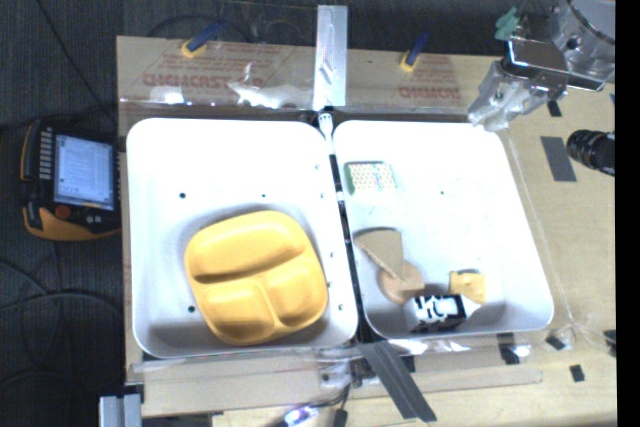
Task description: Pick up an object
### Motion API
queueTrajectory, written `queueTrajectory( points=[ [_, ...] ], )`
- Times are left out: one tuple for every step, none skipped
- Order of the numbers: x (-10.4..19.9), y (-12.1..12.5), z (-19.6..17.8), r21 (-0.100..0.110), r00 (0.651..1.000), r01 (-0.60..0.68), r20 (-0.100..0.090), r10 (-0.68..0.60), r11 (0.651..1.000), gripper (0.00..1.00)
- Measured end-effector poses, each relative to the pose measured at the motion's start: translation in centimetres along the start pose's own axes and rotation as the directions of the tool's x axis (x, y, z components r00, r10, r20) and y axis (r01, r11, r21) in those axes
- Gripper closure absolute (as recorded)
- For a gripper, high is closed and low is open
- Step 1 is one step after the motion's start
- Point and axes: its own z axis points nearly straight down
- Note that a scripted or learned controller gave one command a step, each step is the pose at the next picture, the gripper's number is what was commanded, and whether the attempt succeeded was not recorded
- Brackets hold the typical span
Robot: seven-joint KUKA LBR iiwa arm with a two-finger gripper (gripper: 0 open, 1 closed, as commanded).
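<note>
My gripper [497, 108] hangs above the far right corner of the right bin [480, 175], with nothing seen between its fingers. In that bin lie a small green-and-white patterned square [370, 177] near the far left, a tan wooden spoon-like piece [390, 265] toward the front, a small yellow-tan block [468, 286], and a black-and-white object [436, 310] beside it at the front. A yellow divided tray [256, 275] lies in the left bin [180, 165].
A metal divider post [331, 55] stands behind the seam between the bins. A handheld pendant with a screen [72, 177] sits left of the bench. Clear plastic sheeting [240, 80] lies behind the left bin.
</note>
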Motion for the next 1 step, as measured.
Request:
queueTrajectory(
  points=[
    [0.01,0.11,-0.91,0.0,1.0,0.0,0.002,0.0,1.0,1.0]
  ],
)
